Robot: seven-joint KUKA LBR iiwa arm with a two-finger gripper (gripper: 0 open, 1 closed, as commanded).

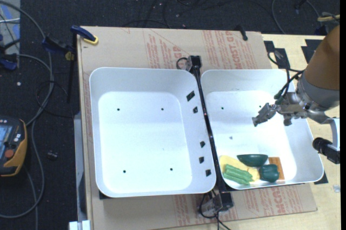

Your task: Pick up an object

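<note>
Camera view: gripper [263, 115] (seemingly empty) above right bin [303, 145].

Two bins sit side by side on the surface [162, 50], their inner walls touching along a divider strip [204, 120] that runs from far edge to near edge. The left bin [102, 131] lies toward the view's left, the right bin [303, 169] toward its right. Objects cluster in the near corner of the right bin: a ridged object [236, 173] nearest the divider, resting on a flat sheet [229, 162]; a bowl-shaped object [252, 159] just behind and right of it; a small rounded object [269, 172] right of both, beside a flat card [276, 162]. The arm [324, 72] enters from the right, its end effector [263, 115] above the right bin's middle, well behind the cluster. A clamp [84, 35] sits at the surface's far left corner.
</note>
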